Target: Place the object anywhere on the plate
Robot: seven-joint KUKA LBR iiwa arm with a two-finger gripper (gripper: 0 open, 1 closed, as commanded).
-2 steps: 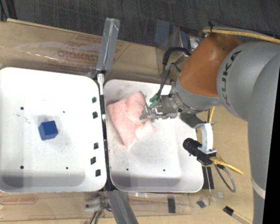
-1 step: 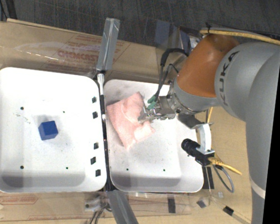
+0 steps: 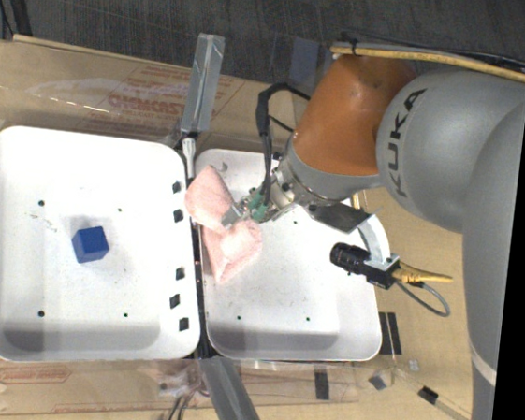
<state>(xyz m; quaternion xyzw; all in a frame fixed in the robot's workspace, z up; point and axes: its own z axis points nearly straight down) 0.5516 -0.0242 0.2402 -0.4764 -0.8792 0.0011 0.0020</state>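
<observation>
Robotics lab, KUKA arm (image 3: 422, 128), taped bench (image 3: 415, 363)

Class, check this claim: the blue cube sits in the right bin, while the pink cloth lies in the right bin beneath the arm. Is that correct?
Not quite. The camera view shows the blue cube in the left bin, not the right. The pink cloth does lie in the right bin beneath the arm.

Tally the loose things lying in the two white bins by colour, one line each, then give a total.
Blue: 1, the blue cube in the left bin
Pink: 1, the crumpled pink cloth in the right bin, by its left wall, under the gripper
Total: 2
</observation>
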